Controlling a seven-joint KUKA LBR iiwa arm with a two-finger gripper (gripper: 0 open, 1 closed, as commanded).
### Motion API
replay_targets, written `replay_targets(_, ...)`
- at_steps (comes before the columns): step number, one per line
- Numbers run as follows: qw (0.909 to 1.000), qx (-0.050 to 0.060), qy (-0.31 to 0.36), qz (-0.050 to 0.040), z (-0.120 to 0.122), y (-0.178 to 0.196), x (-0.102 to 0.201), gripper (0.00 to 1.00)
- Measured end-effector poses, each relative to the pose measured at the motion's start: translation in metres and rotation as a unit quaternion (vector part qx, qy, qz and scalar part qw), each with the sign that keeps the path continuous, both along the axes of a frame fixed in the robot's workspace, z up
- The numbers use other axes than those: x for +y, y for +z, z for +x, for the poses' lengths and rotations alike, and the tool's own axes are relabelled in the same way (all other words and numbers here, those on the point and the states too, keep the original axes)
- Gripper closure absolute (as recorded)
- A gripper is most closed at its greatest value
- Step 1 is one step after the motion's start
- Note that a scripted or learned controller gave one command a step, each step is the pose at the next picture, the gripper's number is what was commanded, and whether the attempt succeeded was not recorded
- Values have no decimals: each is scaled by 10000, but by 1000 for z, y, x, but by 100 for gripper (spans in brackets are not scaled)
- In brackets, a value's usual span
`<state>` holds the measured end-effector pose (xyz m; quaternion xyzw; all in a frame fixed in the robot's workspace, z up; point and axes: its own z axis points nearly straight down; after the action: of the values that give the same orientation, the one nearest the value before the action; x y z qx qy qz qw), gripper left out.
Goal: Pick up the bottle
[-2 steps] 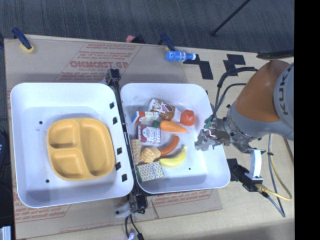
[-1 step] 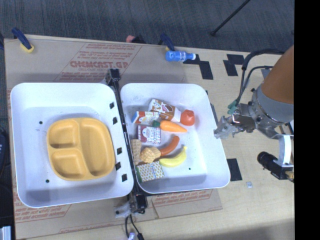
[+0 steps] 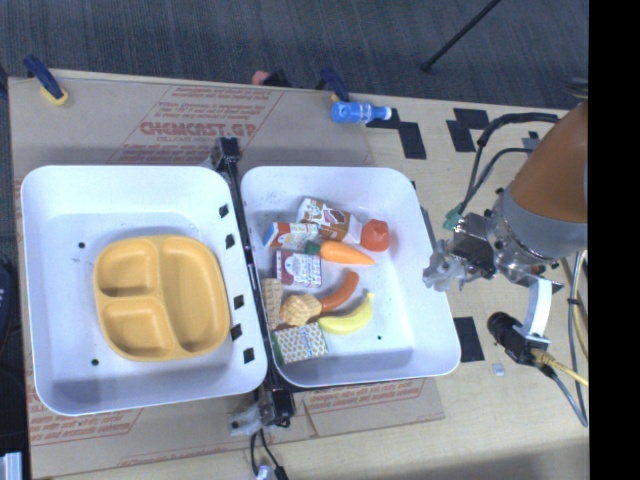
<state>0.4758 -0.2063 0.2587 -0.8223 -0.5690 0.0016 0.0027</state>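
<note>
blue bottle (image 3: 358, 113) on "chemcast" cardboard (image 3: 200, 128) (outside bins); tool (image 3: 437, 273) grip unclear.

even bright overhead light, soft short shadows, mild glare on white bins (image 3: 425, 268), slightly soft focus

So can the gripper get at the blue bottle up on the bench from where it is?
Probably yes. The bottle lies alone on the bench beyond the right bin, nothing on or against it. The gripper sits outside that bin's right rim, with open bench between.

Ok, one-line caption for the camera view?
Gripper beside the right bin of toy food; blue bottle lies outside.
</note>
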Motion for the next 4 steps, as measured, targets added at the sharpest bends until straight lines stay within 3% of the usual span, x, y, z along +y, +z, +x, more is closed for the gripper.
replay_targets(1, 9977, -9, 671, 3, 0, -28, 32, 100)
replay_targets(2, 9966, -17, 823, -5, 1, 4, 2, 100)
replay_targets(3, 9905, -12, 1372, 4, 0, -22, 39, 100)
replay_targets(4, 9886, -18, 1508, -5, 1, 16, 5, 100)
